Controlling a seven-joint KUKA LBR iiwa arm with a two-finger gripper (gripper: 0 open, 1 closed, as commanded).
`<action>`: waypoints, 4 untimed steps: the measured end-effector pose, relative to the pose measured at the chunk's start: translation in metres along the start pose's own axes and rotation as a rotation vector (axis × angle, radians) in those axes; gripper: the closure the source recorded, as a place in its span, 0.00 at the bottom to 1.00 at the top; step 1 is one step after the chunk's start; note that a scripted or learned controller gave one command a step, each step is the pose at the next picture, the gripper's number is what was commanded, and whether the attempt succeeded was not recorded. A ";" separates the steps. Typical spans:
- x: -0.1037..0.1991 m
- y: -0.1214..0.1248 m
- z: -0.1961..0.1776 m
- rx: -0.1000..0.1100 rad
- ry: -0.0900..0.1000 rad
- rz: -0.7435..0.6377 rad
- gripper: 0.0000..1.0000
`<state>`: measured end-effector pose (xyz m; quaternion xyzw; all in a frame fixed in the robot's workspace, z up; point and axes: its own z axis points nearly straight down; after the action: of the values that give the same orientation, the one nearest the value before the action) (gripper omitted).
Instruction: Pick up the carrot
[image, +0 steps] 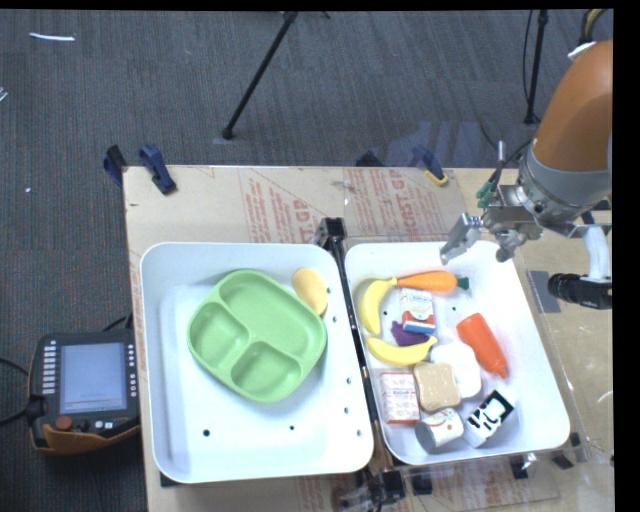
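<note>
- Carrot (428, 281) is seen lying untouched at the back of the right bin (540, 370), just beside a banana (372, 303).
- Gripper (485, 240) is held above the bin's rear edge, fingers spread and empty; descent, grasp and lift are judged outstanding.

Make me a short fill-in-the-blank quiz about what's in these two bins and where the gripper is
1. The green divided plate lies in the ____ bin.
2. The carrot lies in the right bin with its green end pointing toward the view's ____.
3. The gripper hovers near the ____ edge of the right bin.
4. The two bananas are ____ in colour.

Missing words: left; right; far; yellow
</note>
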<state>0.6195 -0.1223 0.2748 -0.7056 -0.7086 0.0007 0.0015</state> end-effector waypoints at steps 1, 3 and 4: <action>-0.027 0.019 0.088 0.009 0.000 0.081 0.00; -0.050 0.032 0.167 -0.020 0.002 0.238 1.00; -0.050 0.032 0.168 -0.018 0.002 0.237 0.00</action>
<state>0.6512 -0.1718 0.1065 -0.7845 -0.6200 -0.0061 -0.0041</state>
